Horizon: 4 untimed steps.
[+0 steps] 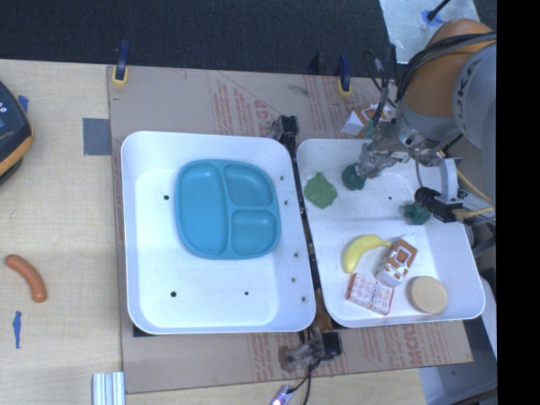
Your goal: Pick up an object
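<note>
My gripper [386,195] hangs over the back of the right bin [472,264], open, with its two dark green fingertips [354,177] spread wide apart. Bare bin floor lies between them and they hold nothing. A green leafy piece [321,190] sits just left of the gripper, near the bin's left wall. In front of the gripper lie a yellow banana [363,251], a small brown and white carton [396,262], a red and white packet [369,294] and a round tan biscuit [428,294].
The left bin [152,251] holds a blue divided plate [228,208]. A sausage [27,277] lies on the bench far left, outside the bins, and a dark device [10,129] sits at the left edge. The arm [447,74] enters from the upper right.
</note>
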### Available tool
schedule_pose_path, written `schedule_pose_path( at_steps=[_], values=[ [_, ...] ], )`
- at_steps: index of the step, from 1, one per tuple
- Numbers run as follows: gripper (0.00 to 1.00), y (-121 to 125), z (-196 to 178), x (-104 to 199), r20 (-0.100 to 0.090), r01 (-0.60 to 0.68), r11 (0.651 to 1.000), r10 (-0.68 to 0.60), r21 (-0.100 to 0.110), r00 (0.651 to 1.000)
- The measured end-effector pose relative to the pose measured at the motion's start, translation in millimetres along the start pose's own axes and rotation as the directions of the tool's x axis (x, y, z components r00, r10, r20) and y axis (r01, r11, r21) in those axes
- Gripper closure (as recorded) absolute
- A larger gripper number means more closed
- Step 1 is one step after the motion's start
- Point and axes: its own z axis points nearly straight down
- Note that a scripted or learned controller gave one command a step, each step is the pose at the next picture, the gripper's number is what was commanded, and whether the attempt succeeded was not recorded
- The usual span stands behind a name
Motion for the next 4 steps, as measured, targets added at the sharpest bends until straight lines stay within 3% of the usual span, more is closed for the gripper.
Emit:
schedule_pose_path(
  at_steps=[1,2,3,4],
  values=[
    [0.0,0,0,0,0.0,0.0,1.0,0.0,0.0,1.0],
    [0.0,0,18,5,-0.001,-0.002,1.0,0.002,0.0,1.0],
    [1.0,-2,7,3,-0.002,0.0,1.0,0.0,0.009,1.0],
    [0.0,-1,7,4,-0.001,0.0,1.0,0.0,0.004,1.0]
  ],
)
